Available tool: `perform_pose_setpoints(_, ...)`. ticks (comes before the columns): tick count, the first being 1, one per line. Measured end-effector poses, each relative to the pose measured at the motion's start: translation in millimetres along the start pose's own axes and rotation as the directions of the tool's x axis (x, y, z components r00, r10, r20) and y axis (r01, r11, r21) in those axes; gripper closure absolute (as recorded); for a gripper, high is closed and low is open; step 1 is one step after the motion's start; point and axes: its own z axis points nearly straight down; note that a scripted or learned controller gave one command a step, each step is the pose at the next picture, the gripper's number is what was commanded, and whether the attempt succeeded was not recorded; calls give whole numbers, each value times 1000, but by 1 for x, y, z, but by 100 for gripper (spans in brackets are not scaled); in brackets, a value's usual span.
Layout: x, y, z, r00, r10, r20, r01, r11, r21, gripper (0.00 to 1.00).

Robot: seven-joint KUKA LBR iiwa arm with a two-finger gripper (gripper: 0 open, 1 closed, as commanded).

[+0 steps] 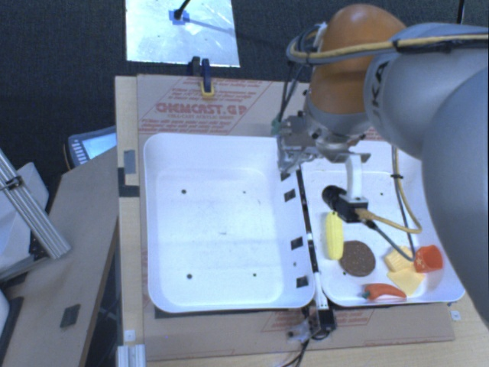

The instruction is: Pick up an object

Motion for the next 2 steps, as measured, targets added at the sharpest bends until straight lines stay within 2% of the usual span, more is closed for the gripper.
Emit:
perform_pose_setpoints(1, 35, -37, 33, 1000, 1, 0, -1, 1000, 8, 100)
perform_pose_setpoints(2, 33, -35, 31, 1000, 4, 0, -4, 1000, 4, 0)
